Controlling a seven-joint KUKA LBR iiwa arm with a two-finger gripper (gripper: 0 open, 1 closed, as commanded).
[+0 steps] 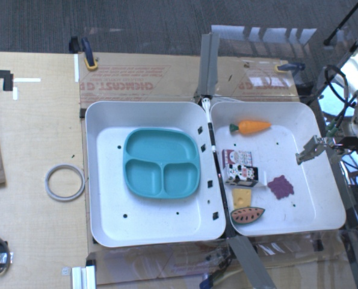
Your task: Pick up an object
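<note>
Start with the two bins: the gripper (310, 149) hangs over the right bin (323, 218), near its outer wall, while the left bin (100, 221) sits well beyond it and holds a teal divided plate (162, 162) (too broad and flat to be a good choice, I'd judge). From this view you cannot tell whether the gripper is wide or narrow, so check that before descending.

Of the things in the right bin, the printed packet (239, 158) lies furthest inward from the gripper, against the wall shared by the bins. The orange carrot (251, 126) lies inward and toward the far wall, clear of its neighbours. The watermelon slice (247, 215) and the yellow block (243, 196) sit inward and toward the near wall, almost touching. The purple piece (280, 186) is closest to the gripper, just inward and nearward, alone on bare floor.

You'd do best to take the purple piece or the carrot: centre above it, come straight down, and close across the narrow side.
</note>
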